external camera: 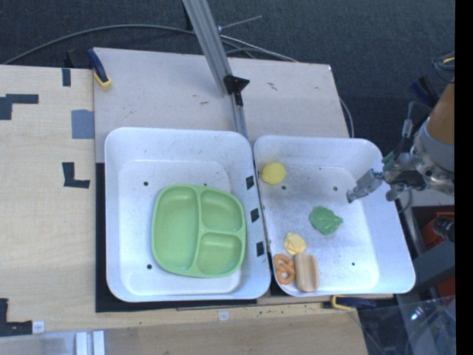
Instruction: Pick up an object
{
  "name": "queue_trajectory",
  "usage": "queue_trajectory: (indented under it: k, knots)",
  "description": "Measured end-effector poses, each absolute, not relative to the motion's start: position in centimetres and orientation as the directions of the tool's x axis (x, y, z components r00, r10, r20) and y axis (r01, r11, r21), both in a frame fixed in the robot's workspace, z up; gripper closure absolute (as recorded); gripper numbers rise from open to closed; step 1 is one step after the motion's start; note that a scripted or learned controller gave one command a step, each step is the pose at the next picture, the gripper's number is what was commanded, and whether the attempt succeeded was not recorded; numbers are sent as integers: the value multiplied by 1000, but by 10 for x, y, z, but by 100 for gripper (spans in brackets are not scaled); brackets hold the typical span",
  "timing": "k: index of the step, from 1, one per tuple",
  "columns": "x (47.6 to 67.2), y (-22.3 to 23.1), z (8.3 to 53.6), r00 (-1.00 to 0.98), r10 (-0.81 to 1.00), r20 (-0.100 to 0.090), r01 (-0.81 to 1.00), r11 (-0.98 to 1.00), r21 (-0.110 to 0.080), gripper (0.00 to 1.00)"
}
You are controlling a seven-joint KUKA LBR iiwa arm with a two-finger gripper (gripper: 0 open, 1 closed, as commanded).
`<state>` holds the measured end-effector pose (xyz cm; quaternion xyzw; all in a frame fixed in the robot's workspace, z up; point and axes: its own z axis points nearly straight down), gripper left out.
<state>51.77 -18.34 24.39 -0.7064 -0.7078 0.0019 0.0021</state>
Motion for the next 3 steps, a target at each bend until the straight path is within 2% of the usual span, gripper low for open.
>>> queue_trajectory:
  k: [1,2,3]
  knots:
    - [525,-185,185,-2,1000,1,1000,2,-7,0]
    - [524,-180,121,-2,1000,2,1000,2,-8,0]
    - [525,-180,135,-3,1000,1,1000,3,-3,100]
